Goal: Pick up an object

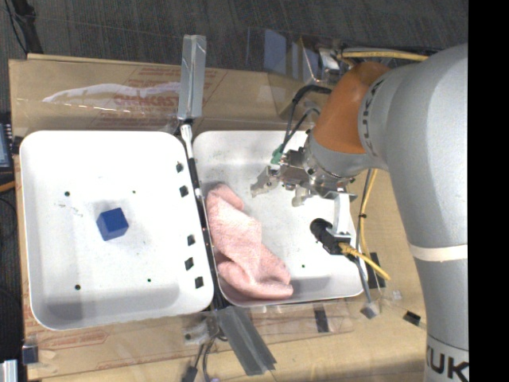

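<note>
The two-finger jaws (280,183) hang over the upper middle of the right shallow white bin (231,143), carried by the grey arm with the orange wrist band (343,116). Whether the jaws are spread or pressed together cannot be told; the metal parts below the wrist read as a cluster, and nothing is seen between them.

The nearest candidate is the crumpled pink terry cloth (242,245). It lies at about 7 o'clock from the jaws, near but apart from them, against the left wall of the right bin. Its long axis runs from roughly 11 o'clock to 5 o'clock, from the top corner beside the divider down to the bin's lower edge. The upper end of the cloth is the part closest to the jaws.

The second candidate is the small blue cube (113,223). It sits in the left shallow white bin (48,146), at about 9 o'clock from the jaws and well apart from them, across the divider.

Judgement: the cloth calls for the shorter move, down and toward 7 o'clock.

Hard to make out: the fingertip outline, and the cloth's folds, so its highest ridge is unclear. A black fitting with a yellow cable (330,237) hangs just below the wrist at 5 o'clock and covers part of the bin floor.
</note>
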`<move>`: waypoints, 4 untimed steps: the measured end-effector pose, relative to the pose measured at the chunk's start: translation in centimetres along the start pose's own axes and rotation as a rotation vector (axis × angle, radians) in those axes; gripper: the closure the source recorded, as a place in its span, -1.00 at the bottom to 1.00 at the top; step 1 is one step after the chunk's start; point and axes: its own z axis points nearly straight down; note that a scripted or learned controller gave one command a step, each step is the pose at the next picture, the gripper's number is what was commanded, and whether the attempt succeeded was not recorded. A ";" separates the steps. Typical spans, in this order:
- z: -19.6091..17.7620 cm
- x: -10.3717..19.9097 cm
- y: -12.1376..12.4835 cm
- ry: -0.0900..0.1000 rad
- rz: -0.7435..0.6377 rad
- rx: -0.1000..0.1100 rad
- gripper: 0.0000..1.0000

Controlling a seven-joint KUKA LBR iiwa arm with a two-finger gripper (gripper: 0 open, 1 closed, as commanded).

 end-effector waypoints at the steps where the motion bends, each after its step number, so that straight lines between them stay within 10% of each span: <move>1: -1.0 0.1 0.0 0.000 -0.004 0.001 1.00; 2: -1.0 0.1 0.0 0.000 -0.004 0.002 -1.00; 4: 5.8 1.4 5.8 0.000 -0.229 -0.002 -1.00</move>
